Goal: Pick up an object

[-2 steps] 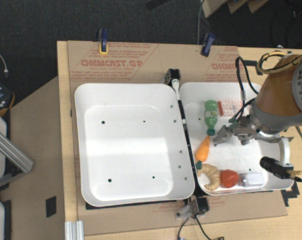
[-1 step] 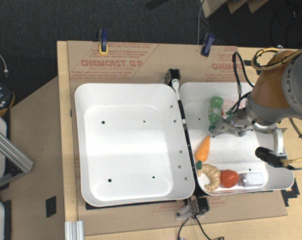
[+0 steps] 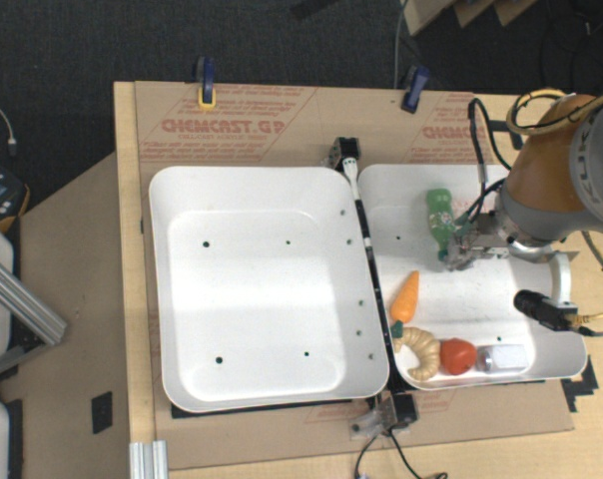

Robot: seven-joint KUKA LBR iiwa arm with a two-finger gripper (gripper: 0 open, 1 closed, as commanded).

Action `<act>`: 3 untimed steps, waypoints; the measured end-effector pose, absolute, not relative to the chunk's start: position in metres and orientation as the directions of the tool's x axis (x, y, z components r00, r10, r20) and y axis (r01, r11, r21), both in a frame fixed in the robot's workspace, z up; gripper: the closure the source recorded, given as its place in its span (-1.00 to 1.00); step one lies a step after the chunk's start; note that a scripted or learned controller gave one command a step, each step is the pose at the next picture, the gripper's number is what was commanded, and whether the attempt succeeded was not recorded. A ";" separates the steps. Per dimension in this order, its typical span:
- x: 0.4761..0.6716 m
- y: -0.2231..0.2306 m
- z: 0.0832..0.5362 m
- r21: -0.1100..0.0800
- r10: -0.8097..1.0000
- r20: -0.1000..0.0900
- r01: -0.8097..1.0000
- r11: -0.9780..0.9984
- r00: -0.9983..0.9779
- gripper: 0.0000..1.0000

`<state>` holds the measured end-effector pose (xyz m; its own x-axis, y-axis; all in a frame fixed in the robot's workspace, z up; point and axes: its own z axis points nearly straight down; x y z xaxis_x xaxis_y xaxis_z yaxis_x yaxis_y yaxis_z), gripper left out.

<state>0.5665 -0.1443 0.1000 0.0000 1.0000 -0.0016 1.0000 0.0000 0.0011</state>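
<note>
In the right bin (image 3: 501, 282) a green bottle-shaped object (image 3: 439, 213) lies toward the back. My gripper (image 3: 461, 251) is low in this bin, right against the green object's near end, reaching in from the right under the orange-banded wrist (image 3: 541, 168). An orange carrot (image 3: 406, 296) lies near the divider. Along the front wall sit a beige curved piece (image 3: 421, 351), a red tomato-like ball (image 3: 458, 355) and a small clear bottle (image 3: 503, 358). Whether the green object is gripped is hidden.
The left bin (image 3: 182, 297) stands beside the right one, with a black divider strip (image 3: 366, 247) between them. A black cylindrical part (image 3: 541, 310) sticks out at the right bin's right rim. Cables (image 3: 481, 138) hang near the arm.
</note>
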 end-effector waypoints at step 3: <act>0.477 -0.071 0.184 -0.005 1.000 0.001 1.000 -0.003 0.003 1.00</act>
